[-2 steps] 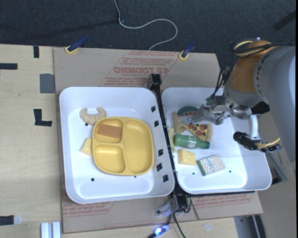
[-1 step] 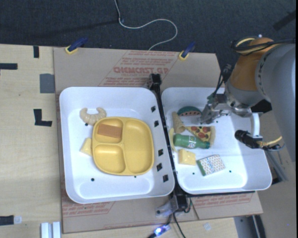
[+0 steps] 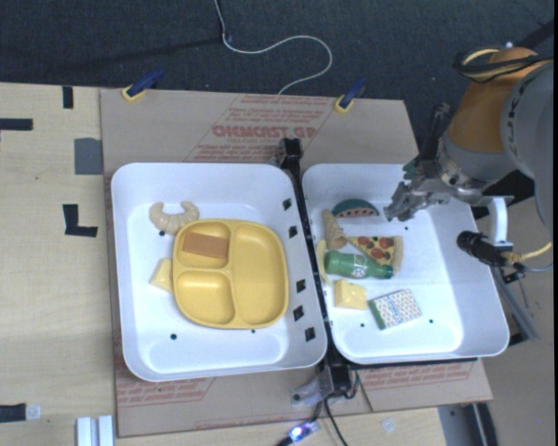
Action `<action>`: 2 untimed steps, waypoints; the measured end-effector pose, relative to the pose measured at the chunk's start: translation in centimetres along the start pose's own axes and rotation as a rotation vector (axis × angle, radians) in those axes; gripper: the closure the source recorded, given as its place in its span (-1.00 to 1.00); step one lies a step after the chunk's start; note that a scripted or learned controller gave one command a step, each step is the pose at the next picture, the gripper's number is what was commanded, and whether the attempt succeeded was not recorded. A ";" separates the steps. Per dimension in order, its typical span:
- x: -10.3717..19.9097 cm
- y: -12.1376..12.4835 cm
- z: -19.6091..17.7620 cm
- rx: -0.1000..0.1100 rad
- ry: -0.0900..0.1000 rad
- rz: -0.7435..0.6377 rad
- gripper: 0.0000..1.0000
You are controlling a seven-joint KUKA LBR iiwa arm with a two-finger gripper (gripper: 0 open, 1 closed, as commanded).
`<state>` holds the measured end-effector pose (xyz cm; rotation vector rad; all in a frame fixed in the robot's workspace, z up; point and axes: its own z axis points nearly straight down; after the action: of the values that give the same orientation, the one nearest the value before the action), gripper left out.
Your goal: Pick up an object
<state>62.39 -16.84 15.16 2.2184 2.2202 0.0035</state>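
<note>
Green bottle (image 3: 357,265) on side, right bin centre, beside pizza slice (image 3: 376,247).

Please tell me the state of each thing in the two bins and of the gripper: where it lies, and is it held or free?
gripper: above right bin, holding nothing.
green bottle: lying on its side, free.
pizza slice: flat, touching the bottle.
watermelon slice: free, near the gripper.
yellow tray: flat in left bin.
brown block: in a tray compartment.

— Any writing you can read?
— Only red print on the cardboard sheet (image 3: 260,128) under the bins (upside down from here); the letters are too blurred to make out.
</note>
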 end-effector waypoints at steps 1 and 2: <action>-0.9 0.3 -5.0 -0.001 -0.001 -0.001 1.00; -0.8 0.4 -7.4 0.002 0.001 -0.001 1.00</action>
<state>62.75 -17.68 22.57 2.2187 2.2229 0.0015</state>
